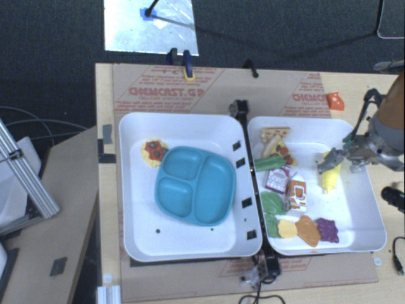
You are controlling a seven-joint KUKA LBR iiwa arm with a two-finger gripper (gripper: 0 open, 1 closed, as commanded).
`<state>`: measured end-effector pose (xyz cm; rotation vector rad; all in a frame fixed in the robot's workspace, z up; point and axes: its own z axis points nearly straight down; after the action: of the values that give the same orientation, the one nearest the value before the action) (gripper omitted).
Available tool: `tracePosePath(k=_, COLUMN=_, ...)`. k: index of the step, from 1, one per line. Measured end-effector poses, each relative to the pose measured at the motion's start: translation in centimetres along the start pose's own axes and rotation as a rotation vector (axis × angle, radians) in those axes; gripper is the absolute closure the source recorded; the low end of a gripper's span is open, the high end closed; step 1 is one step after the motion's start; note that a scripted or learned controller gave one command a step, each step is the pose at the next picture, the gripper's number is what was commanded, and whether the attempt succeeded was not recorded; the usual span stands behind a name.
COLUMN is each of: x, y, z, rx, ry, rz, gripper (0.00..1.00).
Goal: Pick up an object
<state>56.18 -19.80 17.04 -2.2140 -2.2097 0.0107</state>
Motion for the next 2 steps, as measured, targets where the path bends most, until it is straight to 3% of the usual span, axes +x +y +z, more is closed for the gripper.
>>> tracePosePath(k=1, x=-0.7, y=5.7, z=6.8, rx=-0.017, ry=-0.005, rz=-0.003, gripper=0.0)
tracePosePath(k=2, x=-1.0, y=-1.3, z=8.8, rx=-0.009, ry=-0.003, rz=0.0, gripper=0.0)
